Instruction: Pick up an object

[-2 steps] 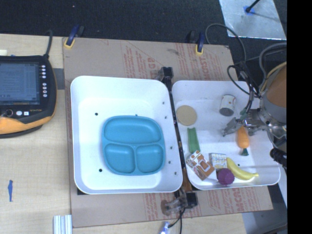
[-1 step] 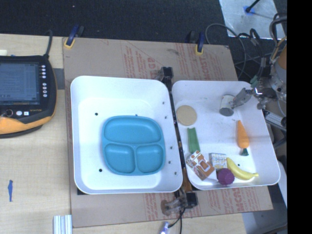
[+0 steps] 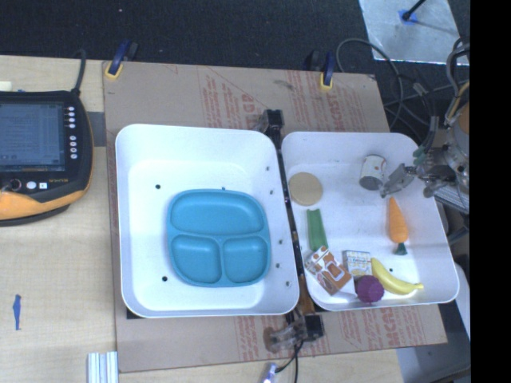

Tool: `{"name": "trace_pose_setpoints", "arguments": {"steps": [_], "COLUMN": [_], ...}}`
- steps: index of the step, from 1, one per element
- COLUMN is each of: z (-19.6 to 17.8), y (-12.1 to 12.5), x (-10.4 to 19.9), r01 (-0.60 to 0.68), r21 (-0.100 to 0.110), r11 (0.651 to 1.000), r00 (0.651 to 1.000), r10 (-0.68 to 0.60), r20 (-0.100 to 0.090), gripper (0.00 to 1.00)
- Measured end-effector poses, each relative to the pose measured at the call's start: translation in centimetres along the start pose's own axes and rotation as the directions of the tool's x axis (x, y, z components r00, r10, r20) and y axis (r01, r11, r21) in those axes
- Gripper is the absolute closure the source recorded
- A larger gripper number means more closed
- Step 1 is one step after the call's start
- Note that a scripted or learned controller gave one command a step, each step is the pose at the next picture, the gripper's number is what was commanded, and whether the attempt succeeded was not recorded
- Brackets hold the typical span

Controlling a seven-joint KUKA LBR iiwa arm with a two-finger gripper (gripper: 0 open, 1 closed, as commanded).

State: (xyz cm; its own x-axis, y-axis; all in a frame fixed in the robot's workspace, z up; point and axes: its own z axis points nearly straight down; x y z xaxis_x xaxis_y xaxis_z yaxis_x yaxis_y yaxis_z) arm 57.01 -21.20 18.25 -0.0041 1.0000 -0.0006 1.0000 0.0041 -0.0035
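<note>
Nothing lifted yet: gripper low beside the small grey cup, jaw state impossible to tell.

A single fixed camera is mounted above the table and is directed downward at a slant. Both bins are taken in whole: the left bin near frame centre, the right bin beside it. The view is moderately distant, so that the table's far edge and dark floor beyond are included at the top. The arm's side lies at the right.
</note>
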Motion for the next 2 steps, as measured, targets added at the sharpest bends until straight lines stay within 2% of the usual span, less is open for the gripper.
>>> {"name": "trace_pose_setpoints", "arguments": {"steps": [1, 2], "z": [-2.4, 1.7], "y": [-0.9, -1.0], "x": [3.3, 0.0], "r01": [0.001, 0.000], "r21": [0.001, 0.002], "r11": [1.000, 1.000], "r00": [1.000, 1.000], "r10": [-0.001, 0.000], "r20": [-0.003, 0.000], "gripper": [0.00, 0.00]}}
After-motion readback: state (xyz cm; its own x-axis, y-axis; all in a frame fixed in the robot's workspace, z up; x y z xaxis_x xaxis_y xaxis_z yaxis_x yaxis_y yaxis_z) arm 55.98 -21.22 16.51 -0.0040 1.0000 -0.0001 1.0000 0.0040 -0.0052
